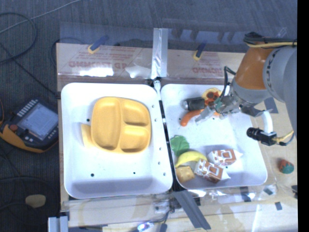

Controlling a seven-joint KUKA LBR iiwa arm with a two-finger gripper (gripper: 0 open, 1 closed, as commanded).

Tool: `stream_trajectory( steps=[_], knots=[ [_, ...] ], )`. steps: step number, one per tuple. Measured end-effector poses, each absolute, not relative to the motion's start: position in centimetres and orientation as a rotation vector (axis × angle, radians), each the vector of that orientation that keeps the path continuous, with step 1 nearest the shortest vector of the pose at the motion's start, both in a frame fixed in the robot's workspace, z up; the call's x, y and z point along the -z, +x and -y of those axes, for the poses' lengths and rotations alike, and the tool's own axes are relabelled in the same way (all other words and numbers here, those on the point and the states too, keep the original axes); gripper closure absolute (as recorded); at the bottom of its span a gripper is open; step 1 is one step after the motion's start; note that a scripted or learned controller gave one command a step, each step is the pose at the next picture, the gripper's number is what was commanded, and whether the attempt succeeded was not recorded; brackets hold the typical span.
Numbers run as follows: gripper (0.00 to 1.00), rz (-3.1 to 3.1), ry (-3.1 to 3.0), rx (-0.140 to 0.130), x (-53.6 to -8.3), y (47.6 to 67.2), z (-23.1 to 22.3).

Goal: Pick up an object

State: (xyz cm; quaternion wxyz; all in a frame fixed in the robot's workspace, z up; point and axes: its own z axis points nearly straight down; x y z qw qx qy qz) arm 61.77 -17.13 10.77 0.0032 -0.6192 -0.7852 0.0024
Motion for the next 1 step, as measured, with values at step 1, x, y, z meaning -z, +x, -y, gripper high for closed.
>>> stream_trajectory(
  steps=[1],
  knots=[
    [0.0,2.265,-2.142,-0.027,-8.47,66.02,16.2]
  ],
)
